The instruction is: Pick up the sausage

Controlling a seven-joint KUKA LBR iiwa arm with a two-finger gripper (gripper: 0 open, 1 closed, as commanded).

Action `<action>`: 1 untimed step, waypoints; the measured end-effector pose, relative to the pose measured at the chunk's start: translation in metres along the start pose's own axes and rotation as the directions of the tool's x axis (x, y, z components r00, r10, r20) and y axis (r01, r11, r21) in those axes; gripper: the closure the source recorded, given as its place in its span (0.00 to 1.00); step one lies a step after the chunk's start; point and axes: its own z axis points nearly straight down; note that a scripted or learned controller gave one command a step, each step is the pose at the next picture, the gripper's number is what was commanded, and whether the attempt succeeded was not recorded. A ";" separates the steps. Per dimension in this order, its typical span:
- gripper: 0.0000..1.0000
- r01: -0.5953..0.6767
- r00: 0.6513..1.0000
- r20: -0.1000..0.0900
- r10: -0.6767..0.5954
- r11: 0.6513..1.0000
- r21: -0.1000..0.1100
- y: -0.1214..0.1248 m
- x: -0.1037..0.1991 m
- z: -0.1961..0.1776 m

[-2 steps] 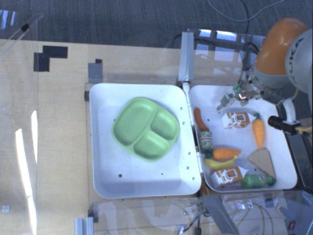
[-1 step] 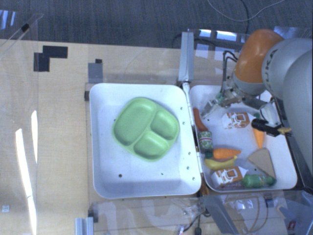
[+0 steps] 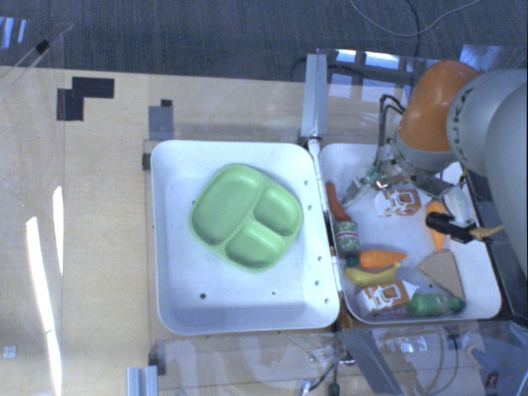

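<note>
The sausage [image 3: 332, 204] is a slim red-brown stick lying lengthwise against the left wall of the right bin [image 3: 488, 302]. My gripper [image 3: 368, 185] hangs over the upper part of that bin, a short way to the right of the sausage and apart from it. Its metal fingers [image 3: 354, 190] look open, with nothing between them. The grey arm with its orange band [image 3: 436, 106] comes in from the upper right and hides the bin's far right corner.
Just below the sausage are a small labelled can [image 3: 346, 238], a carrot [image 3: 381, 259], a banana [image 3: 370, 275], a snack packet [image 3: 386, 296] and a green bottle [image 3: 434, 305]. A tan wedge [image 3: 445, 271] lies at the right. The left bin [image 3: 177, 304] holds a green divided plate [image 3: 246, 216].
</note>
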 end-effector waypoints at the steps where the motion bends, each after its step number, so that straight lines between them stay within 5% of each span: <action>1: 0.00 -0.221 0.975 -0.001 0.221 0.975 0.003 0.002 0.004 0.001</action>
